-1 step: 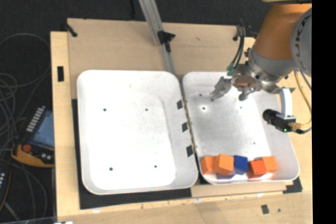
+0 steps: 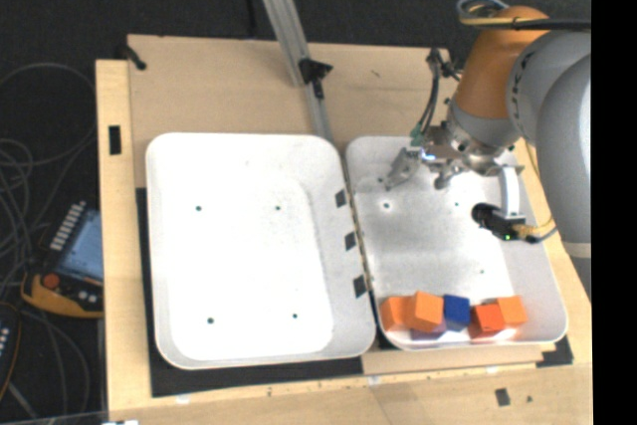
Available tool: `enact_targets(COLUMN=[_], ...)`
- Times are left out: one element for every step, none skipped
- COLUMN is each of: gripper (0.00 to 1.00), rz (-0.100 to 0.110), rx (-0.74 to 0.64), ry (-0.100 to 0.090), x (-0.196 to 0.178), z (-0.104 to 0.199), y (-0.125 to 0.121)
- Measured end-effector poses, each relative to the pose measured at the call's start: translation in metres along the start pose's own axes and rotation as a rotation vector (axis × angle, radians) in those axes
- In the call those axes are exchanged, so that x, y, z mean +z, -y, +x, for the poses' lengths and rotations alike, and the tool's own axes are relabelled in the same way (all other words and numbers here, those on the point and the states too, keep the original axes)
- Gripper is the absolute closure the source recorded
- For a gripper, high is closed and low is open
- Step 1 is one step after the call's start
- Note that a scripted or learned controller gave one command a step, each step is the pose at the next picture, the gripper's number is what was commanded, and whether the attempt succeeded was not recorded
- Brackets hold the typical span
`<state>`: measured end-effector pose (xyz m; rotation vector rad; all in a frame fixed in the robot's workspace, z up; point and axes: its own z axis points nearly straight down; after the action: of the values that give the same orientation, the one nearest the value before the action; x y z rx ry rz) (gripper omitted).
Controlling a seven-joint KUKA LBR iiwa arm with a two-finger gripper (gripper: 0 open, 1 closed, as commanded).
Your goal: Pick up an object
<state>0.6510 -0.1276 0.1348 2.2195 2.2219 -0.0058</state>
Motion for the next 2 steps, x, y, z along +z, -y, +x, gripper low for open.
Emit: enact_targets(gripper=[0.0,0.0], rz=[-0.006,-0.002], rx=[0.006,0.003], ry=[-0.001,-0.003], x=[-0.067,-0.07], z=[-0.035,-0.056], y=[0.059,0.075])
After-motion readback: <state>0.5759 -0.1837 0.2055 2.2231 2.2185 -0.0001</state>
